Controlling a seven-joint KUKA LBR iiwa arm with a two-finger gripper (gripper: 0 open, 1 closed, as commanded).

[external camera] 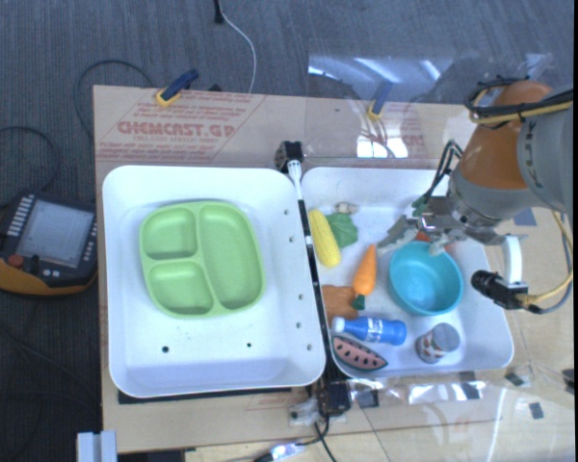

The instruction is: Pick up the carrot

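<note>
Right now the carrot (365,269) lies free in the right bin (482,354), just beside the blue bowl (425,279). The end effector (422,227) hangs above the bowl's rim, fingers spread and empty, probably lining up its approach.

brown bench (173,128) with printed lettering, two white bins (125,287) side by side
</note>
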